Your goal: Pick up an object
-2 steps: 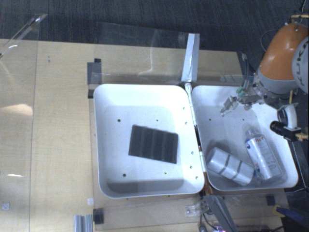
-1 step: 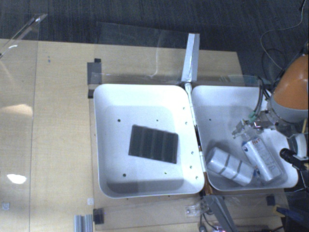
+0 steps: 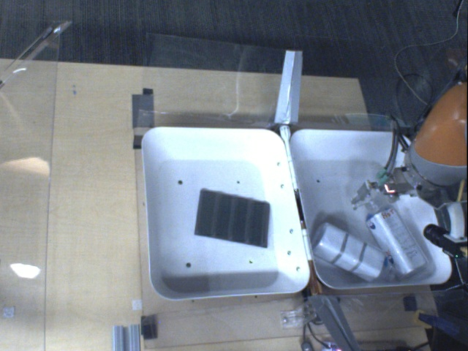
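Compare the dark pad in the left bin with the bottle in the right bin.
The pad is dark, flat and rectangular; the bottle is pale, rounded and long. The pad lies alone mid-bin; the bottle lies near a grey pack, under the gripper. Both rest on a bin floor, skewed to the walls.

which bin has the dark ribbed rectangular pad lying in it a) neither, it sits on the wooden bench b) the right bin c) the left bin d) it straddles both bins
c: the dark ribbed pad lies flat on the floor of the left bin, apart from its walls, while the right bin holds the grey packs and a clear bottle.
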